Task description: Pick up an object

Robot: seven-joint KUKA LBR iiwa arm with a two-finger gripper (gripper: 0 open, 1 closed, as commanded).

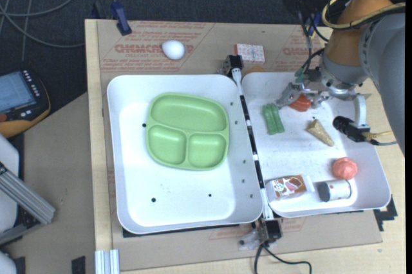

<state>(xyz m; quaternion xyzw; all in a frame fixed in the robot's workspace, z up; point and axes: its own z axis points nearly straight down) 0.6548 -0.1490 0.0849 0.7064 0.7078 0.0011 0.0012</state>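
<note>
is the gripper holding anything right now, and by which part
Cannot be told. The gripper sits low over a red object in the right bin, but an actual hold isn't clear.

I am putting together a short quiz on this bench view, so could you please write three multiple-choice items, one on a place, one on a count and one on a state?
1. Where does the green divided plate lie?
A. In the left bin
B. In the right bin
C. On the cardboard beside the bins

2. How many compartments does that plate have?
A. Two
B. Three
C. Five

3. How does the green block stand in relation to the gripper?
A. Clamped between its fingers
B. Lying on the bin floor, apart from the gripper
C. Lifted above the bin

Answers:
1. A, the plate rests inside the left bin.
2. B, one wide section sits above two smaller ones.
3. B, the block lies flat in the right bin, to the gripper's left, with white floor between them.
</note>
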